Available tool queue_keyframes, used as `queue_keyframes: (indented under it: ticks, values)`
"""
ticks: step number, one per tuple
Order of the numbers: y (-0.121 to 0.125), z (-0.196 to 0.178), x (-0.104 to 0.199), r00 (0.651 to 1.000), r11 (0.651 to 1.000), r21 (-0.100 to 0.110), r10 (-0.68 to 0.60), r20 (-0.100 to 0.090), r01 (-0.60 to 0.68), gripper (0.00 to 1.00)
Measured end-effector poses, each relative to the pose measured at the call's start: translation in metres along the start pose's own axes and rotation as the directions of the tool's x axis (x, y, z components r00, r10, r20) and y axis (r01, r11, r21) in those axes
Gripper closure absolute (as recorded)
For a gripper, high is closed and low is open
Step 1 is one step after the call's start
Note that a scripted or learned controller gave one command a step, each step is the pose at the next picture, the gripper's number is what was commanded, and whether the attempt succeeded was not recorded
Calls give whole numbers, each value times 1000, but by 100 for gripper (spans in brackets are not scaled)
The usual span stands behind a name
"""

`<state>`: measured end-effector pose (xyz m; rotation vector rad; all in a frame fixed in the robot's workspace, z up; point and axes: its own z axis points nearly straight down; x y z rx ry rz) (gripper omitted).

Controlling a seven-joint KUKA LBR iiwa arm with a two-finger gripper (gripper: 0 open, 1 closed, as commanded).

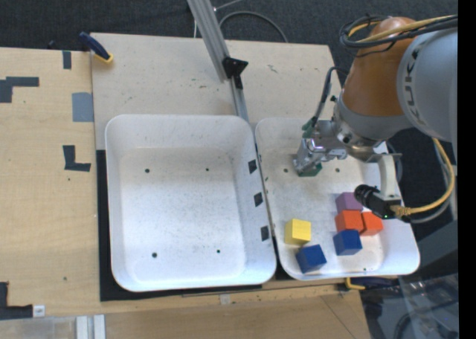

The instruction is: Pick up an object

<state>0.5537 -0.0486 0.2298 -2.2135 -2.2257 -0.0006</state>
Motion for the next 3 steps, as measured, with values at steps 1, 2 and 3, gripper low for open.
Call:
queue_keyframes:
  ticks: [1,2,3]
  values:
    - [-10,8,53,1000,1000,2,-1,1,1,100]
    - [-29,-2,111,1000,1000,1,-3,0,3,100]
    - [-51,4,150,1000,1000,3,0,2,0,100]
